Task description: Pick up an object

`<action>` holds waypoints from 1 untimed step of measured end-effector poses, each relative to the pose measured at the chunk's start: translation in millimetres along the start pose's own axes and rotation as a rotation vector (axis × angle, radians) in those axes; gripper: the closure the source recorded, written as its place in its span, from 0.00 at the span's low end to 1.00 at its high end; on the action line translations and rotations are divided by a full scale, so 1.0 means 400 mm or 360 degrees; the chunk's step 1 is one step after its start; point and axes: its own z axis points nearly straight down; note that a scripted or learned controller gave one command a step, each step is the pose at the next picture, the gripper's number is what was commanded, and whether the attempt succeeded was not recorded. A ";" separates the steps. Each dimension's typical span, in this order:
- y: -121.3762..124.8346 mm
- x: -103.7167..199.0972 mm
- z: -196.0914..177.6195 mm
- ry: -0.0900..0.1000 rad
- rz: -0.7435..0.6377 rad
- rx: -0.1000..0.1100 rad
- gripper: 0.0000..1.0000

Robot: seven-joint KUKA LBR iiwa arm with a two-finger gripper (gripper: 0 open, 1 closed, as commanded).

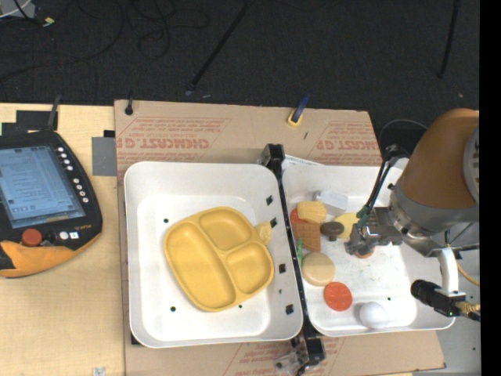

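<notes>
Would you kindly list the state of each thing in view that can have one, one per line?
Yellow divided tray: flat in the left bin, compartments bare.
Gripper: low in the right bin, beside a dark round piece; grasp not discernible.
Red disc: lying flat, untouched.
Cream round piece: lying flat, untouched.
White ball: resting near the front wall.
Pendant: screen lit.

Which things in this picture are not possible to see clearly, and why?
- End effector, camera view: small and dark, over the right white bin; its opening is too blurred to judge.
- Small dark round object beside it: contact unclear.
- Orange item under the yellow block: partly covered.
- Grey and orange arm: cut off by the right edge.
</notes>
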 end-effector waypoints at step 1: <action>0.002 -0.002 -0.076 0.0000 0.0000 0.0002 1.00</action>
